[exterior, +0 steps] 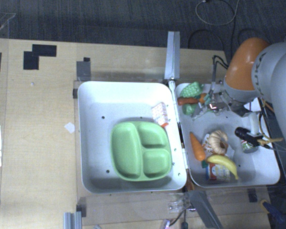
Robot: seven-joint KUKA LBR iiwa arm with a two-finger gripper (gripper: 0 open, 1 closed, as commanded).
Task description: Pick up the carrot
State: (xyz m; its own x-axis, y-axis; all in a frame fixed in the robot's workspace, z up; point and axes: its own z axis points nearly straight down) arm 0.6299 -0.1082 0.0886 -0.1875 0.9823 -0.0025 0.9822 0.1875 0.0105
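The carrot (197, 146), a short orange cone, lies on the floor of the right bin (271, 175) by its left wall, pointing up and left. My gripper (211, 102) is low at the back of the same bin, well above the carrot in the view and apart from it. Its tip is beside a reddish-orange long item (188, 100) that lies between two green toy vegetables (192, 88) (188, 110). Nothing shows between gripper and carrot.
Right of the carrot sit a pale ring-shaped pastry (217, 141), a banana (224, 164) and a can (218, 173) under it. The left bin (93, 128) holds a green divided plate (142, 150) and a small white-and-red packet (159, 113).
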